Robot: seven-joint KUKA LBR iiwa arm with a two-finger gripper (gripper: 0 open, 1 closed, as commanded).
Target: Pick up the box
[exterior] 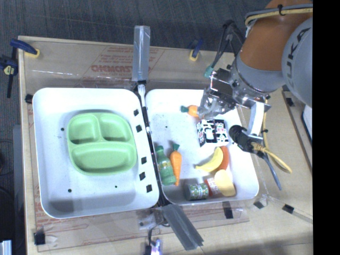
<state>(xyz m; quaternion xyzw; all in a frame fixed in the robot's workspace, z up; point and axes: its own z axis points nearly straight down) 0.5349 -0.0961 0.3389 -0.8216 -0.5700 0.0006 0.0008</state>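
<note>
Two white bins sit side by side on the bench. The left bin (pixel 48 142) carries a green divided tray (pixel 101 142). The right bin (pixel 170 105) is crowded: a black-and-white patterned box (pixel 213 131) lies near its middle, with a banana (pixel 211 161) just below it, a carrot (pixel 176 161) beside a green bottle (pixel 164 166), a small can (pixel 197 190) at the near wall and a yellow piece (pixel 225 183) next to it. The grey arm with its orange band reaches in from the right, its gripper (pixel 209 109) hanging just above the box's upper edge, near a small orange item (pixel 192 110).
</note>
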